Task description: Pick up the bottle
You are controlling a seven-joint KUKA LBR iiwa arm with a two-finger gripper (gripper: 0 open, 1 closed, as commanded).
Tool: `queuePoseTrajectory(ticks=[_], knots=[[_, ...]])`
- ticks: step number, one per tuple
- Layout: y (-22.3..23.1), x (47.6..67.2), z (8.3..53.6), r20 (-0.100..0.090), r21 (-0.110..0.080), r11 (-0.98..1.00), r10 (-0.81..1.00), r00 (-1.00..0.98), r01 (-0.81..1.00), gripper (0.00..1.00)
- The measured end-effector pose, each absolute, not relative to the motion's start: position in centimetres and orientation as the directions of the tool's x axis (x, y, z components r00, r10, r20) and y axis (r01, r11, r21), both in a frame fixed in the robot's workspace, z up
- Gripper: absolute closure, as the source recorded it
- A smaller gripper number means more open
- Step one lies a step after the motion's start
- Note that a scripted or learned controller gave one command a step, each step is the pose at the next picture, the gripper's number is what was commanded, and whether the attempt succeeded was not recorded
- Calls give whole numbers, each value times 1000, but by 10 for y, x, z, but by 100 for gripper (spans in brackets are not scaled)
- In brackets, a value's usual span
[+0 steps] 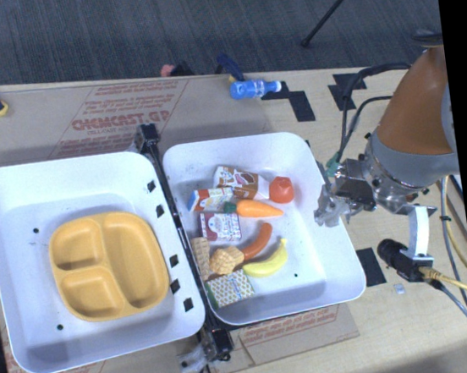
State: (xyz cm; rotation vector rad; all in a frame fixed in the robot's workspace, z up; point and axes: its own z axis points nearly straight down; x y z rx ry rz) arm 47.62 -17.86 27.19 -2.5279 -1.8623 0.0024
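On the cardboard-covered table (29,123), my tool (328,208) hovers at the right bin's (347,269) rim, its grip unreadable; the blue bottle (248,90) lies beyond the bins, the approach not yet made.

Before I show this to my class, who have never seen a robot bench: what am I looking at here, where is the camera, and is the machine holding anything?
This is a single camera fixed above a bench, looking down at a slant. The grey robot arm with an orange band reaches in from the picture's right. Its end effector hangs over the right rim of the right shallow white bin, and nothing shows between its fingers.

That bin holds toy food: an orange carrot, a red tomato, a yellow banana, a reddish-brown sausage, a round biscuit and several small printed cartons.

The left shallow white bin holds a yellow plastic tray with three compartments.

A small blue object, possibly a bottle, lies on the cardboard beyond the bins.
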Motion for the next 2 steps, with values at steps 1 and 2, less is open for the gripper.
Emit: queuePoseTrajectory(ticks=[1, 2], knots=[[-195, 476, 255, 0, -5, -314, 950, 314, 950, 100], [-200, 476, 261, 0, -3, -221, 975, 221, 975, 100]])
